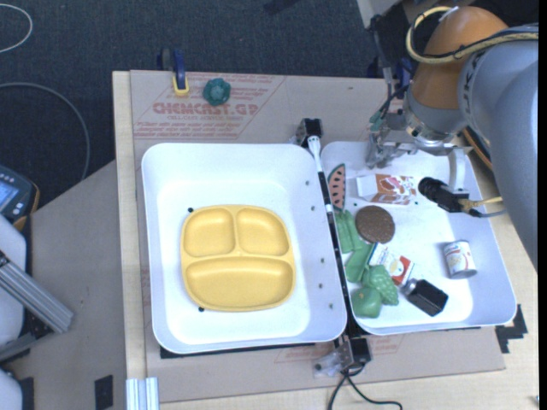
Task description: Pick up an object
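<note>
A yellow divided plate (238,257) is sat in the left bin (162,229) — right bin (487,293) is cluttered: brown disc (374,224), green pieces (363,272), small can (459,258). Claw (385,148) is parked over its far corner, grip can't be told.

We count two white bins: the left bin (162,229) and the right bin (487,293). In the left one we see one yellow divided plate (238,257). In the right one we count one brown round disc (374,224), one watermelon slice (337,186), one small white can (459,259), one red-and-white packet (394,188), one black block (426,296), and a cluster of green pieces (366,272) whose number we cannot tell.
</note>
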`<state>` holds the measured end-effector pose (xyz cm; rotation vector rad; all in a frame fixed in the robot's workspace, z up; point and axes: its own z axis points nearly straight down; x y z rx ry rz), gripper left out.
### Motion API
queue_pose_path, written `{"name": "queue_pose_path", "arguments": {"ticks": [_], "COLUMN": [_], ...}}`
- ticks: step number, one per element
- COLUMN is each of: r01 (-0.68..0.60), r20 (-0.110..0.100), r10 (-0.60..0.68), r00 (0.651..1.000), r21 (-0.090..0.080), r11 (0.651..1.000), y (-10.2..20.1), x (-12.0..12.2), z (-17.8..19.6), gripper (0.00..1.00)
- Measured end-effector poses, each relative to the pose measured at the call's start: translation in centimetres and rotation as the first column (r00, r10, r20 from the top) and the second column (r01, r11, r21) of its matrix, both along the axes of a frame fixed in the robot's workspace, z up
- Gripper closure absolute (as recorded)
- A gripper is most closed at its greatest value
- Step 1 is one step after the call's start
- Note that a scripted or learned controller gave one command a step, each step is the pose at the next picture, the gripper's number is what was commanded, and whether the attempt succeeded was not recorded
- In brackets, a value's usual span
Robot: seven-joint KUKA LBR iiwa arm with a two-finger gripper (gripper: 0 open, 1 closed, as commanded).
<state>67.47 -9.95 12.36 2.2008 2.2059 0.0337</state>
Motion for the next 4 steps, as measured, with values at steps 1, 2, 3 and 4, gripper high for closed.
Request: {"name": "queue_pose_path", "arguments": {"ticks": [1,2,3,4], "r01": [-0.002,0.005,0.006,0.007], "r20": [-0.012,-0.043,-0.047,-0.039], "r10": [0.002,-0.005,-0.006,-0.007], "r00": [1.000,0.999,0.999,0.999], "r21": [0.001,0.003,0.005,0.004], "r11": [1.000,1.000,1.000,1.000], "y": [4.1,3.0,1.9,0.5], "x": [-0.7,-4.4,-11.7,-17.7], "z": [26.2,15.8,6.8,8.8], "gripper": [1.00,1.00,1.00,1.00]}}
